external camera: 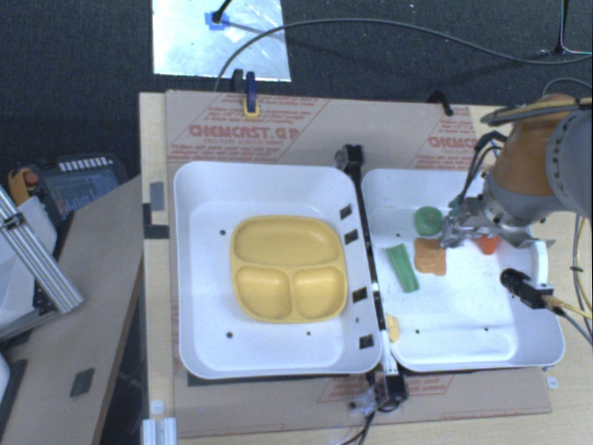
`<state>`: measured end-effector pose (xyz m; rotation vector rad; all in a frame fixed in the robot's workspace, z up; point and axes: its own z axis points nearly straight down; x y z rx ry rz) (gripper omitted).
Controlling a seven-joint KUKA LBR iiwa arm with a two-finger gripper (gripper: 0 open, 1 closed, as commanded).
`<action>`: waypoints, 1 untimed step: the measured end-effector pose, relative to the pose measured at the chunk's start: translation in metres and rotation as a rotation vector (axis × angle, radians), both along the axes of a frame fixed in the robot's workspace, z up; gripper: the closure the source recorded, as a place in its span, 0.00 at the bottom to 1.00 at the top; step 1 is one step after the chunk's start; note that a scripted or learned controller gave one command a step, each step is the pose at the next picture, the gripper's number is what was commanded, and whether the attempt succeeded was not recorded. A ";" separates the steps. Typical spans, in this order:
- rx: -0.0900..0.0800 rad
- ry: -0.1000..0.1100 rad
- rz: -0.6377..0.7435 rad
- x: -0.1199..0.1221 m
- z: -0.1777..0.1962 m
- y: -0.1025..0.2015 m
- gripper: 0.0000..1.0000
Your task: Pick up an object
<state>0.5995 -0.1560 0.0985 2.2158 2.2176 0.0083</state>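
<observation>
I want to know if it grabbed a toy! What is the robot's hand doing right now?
Hand: cannot be told; it is low in the right bin, beside the orange piece and the green round thing.

White bins: two, my left bin (199, 248) and my right bin (463, 341), side by side.
Yellow divided trays: one (287, 267), with three compartments.
Green round pieces: one (427, 219).
Green sticks: one (402, 267).
Orange-tan pieces: one (430, 257).
Red-orange pieces: one (487, 244), partly hidden.
Small yellow pieces: one (393, 327).
</observation>
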 end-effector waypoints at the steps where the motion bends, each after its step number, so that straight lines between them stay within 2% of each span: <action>1: -0.001 0.000 0.003 0.003 0.065 -0.003 1.00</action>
